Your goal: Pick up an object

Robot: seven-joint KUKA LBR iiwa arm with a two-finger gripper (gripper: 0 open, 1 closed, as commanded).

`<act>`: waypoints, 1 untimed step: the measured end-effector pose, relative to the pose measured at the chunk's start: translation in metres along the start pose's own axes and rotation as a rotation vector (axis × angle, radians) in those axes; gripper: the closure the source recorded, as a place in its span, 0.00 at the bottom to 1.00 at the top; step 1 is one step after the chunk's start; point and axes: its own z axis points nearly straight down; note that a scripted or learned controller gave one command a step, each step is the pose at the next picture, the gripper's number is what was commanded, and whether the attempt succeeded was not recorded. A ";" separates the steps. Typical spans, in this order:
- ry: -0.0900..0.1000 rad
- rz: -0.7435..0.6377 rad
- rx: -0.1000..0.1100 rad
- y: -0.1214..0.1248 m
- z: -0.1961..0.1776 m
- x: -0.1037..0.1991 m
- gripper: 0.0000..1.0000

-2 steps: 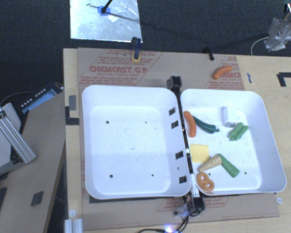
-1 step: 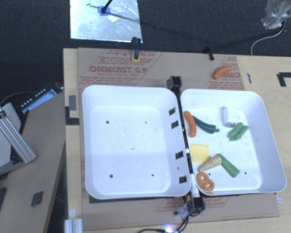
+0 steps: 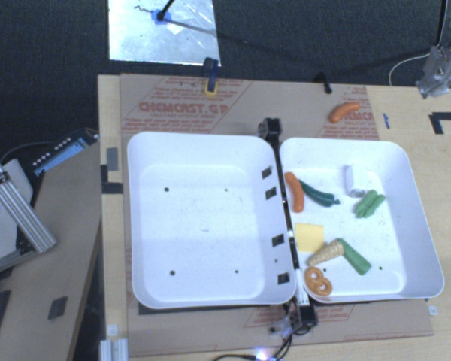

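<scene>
The right bin [image 3: 413,201] holds several small toy foods. An orange sausage [image 3: 293,190] lies by the divider, with a dark green pod [image 3: 318,194] beside it. A pale grey cylinder [image 3: 349,179] and a light green piece [image 3: 369,203] lie further right. Toward the front are a yellow square slice [image 3: 310,238], a tan cone [image 3: 325,253], a green stick [image 3: 355,256] and a pretzel [image 3: 318,281]. Another orange sausage [image 3: 344,112] lies on the bench behind the bin.
The left bin [image 3: 135,201] stands beside the right one, joined by a black clip strip [image 3: 282,216]. A yellow and blue clamp [image 3: 210,77] sits at the bench's back edge. A shiny sheet [image 3: 163,19] lies beyond. A grey metal fixture [image 3: 441,70] is at the top right.
</scene>
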 end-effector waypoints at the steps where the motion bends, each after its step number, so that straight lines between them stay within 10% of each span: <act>1: -0.001 -0.002 0.002 -0.022 0.004 0.017 1.00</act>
